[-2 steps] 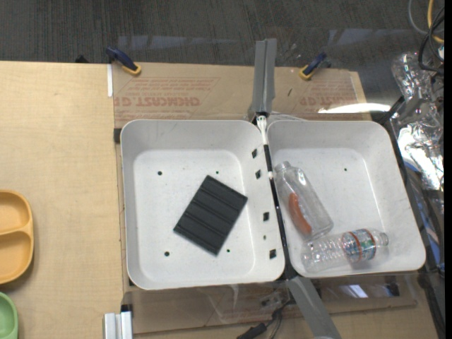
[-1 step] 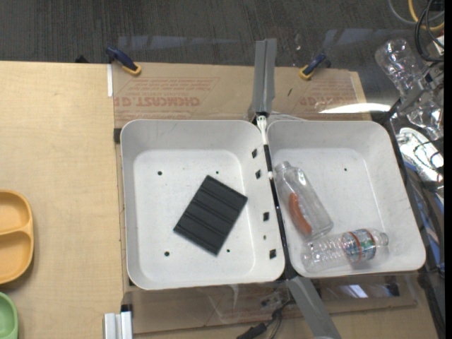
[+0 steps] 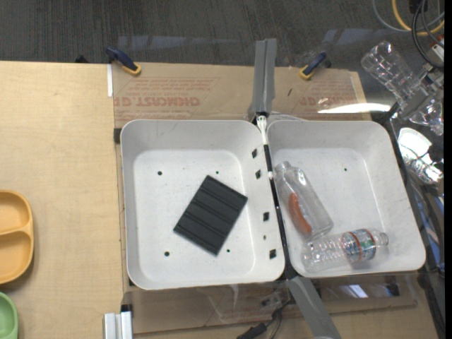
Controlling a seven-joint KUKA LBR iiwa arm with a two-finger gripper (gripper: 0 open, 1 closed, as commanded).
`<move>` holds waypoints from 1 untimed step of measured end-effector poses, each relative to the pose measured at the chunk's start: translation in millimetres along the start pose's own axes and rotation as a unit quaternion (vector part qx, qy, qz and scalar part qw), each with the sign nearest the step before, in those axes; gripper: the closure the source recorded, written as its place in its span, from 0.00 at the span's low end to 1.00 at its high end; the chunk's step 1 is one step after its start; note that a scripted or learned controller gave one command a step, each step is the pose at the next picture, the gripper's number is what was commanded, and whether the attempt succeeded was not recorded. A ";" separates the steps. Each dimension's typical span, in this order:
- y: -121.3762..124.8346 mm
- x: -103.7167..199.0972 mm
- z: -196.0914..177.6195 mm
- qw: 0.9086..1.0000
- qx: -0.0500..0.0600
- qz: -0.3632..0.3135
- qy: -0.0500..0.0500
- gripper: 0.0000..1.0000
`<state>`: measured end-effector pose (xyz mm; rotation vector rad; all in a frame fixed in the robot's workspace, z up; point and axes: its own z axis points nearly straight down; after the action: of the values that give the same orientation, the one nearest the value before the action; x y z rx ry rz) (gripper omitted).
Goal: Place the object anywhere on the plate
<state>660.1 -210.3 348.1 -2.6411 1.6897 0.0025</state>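
A flat black ribbed plate (image 3: 210, 215) lies tilted on the floor of the left white bin (image 3: 128, 189), near its middle. In the right white bin (image 3: 367, 157) lie two clear plastic bottles. One bottle (image 3: 302, 198) holds something orange-red and lies along the bin's left wall, neck pointing to the back. The other bottle (image 3: 346, 248) has a coloured label and lies on its side along the front wall, cap to the right. The two bottles nearly touch at the front left of that bin.
The bins sit on cardboard (image 3: 183, 94) held by two clamps (image 3: 123, 60) (image 3: 313, 65). An orange divided dish (image 3: 13, 235) and a green item (image 3: 6, 316) lie at the bench's left edge. Clear plastic clutter (image 3: 395, 69) and cables (image 3: 417, 6) crowd the upper right.
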 end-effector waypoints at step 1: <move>7.1 -2.8 17.2 0.981 -0.002 -0.193 0.000 1.00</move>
<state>652.5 -210.7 330.9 -2.9205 1.1484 0.0039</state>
